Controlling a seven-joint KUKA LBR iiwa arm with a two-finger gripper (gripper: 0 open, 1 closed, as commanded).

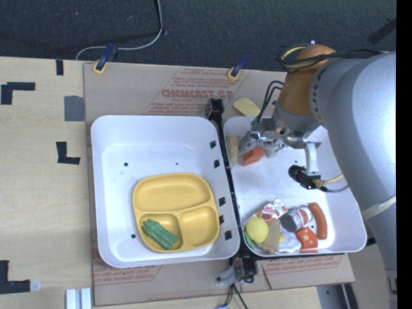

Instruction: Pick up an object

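My gripper (259, 140) hangs over the far left part of the right bin (351, 234), under the orange band of the arm. Directly below and left of it lies a small red-orange block (252, 156), touching or nearly touching the gripper's tip. The view does not let me tell whether the block is gripped. At the near end of the same bin several items are piled: a yellow lemon (256, 229), a red-and-white packet (274, 209), a dark can (293, 219), a red sausage (318, 219) and a red piece (307, 238).
The left bin (112, 140) holds a yellow divided plate (193, 192) with a green pod (159, 233) in its near-left compartment. A pale yellow piece (245, 106) lies by the right bin's far rim. A black divider (222, 166) runs between the bins. The arm's grey body covers the right side.
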